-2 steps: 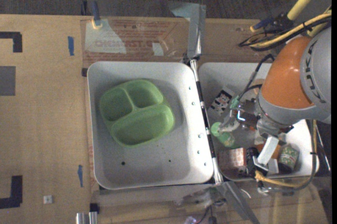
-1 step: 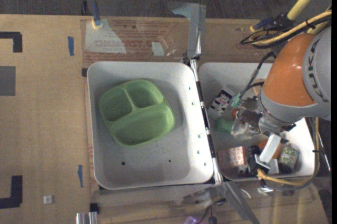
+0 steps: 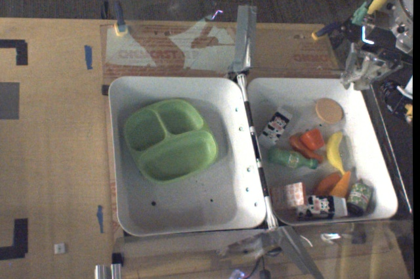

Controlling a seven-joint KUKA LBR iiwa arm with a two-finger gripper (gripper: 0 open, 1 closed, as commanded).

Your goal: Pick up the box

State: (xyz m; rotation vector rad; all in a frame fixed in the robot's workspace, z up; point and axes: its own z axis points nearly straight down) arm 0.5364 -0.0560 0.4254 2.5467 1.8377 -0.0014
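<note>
Your gripper (image 3: 355, 77) hangs over the right bin's (image 3: 387, 166) far corner; its jaws I cannot tell; bring it squarely above the pink box (image 3: 294, 194).

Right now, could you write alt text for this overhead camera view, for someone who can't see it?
A robot gripper hangs over the top right corner of the right bin, which holds small boxes, a bottle and toy food. The left bin holds a green divided plate.
</note>
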